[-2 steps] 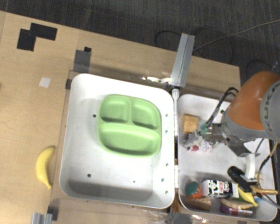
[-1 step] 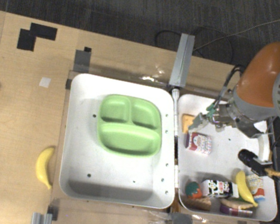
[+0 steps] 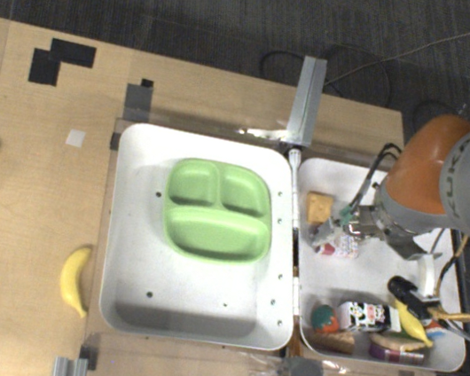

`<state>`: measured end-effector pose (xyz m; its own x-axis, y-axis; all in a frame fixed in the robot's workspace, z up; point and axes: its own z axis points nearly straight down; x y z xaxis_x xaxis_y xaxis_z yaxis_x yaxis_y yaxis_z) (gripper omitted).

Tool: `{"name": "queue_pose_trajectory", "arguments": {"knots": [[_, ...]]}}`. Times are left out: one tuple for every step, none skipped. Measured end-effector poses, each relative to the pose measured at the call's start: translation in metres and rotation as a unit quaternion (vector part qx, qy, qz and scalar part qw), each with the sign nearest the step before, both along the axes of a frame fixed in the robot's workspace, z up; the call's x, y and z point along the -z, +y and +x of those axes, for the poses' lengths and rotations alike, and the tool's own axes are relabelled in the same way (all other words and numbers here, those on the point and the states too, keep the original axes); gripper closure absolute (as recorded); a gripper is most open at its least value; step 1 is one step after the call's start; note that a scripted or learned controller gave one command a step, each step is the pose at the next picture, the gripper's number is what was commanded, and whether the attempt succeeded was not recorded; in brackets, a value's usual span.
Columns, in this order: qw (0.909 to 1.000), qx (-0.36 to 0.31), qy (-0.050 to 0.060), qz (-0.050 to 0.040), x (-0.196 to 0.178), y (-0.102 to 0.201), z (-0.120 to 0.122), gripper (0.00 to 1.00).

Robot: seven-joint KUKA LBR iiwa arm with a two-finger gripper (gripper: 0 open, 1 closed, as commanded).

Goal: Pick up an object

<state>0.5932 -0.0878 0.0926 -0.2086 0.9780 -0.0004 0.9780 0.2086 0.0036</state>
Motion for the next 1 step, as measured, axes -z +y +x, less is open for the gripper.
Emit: {"name": "queue_pose_trajectory", "arguments": {"knots": [[1.0, 0.0, -0.001, 0.0003, -0.0082, 0.0004, 0.0017, 1.0]]}}
